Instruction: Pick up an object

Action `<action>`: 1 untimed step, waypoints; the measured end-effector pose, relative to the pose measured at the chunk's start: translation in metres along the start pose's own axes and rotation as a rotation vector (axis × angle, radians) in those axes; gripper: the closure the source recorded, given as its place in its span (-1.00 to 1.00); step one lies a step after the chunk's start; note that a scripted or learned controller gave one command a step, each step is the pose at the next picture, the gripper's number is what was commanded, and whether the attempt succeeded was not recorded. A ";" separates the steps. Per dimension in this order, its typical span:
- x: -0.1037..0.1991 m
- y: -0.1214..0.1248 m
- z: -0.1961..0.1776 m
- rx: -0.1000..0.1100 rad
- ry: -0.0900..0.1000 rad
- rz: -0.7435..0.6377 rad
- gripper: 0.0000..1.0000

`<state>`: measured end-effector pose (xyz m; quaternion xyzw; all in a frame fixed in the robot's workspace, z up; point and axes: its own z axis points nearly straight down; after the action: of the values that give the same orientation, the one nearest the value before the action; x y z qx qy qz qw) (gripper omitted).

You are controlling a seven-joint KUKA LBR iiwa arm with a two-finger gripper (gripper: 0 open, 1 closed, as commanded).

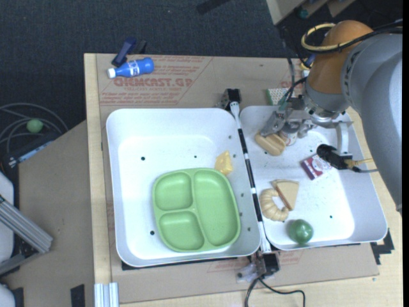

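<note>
right white bin (358, 226) holds a tan bread-like lump (270, 142) (stubby, rounded) beneath the pincer (284, 125), grip unclear.

Only readable thing from where I'm standing is the red print on the cardboard sheet (192, 75) under the bins, looks like "GEMCAST.GR" or close to it, the letters are fuzzy. There are smaller red lines around it, way too blurry to read.
</note>
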<state>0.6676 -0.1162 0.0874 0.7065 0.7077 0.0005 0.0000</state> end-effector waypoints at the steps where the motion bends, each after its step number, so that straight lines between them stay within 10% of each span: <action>1: 0.025 0.001 0.000 -0.003 -0.001 0.001 -1.00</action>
<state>0.6682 -0.0915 0.0878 0.7069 0.7073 0.0014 0.0016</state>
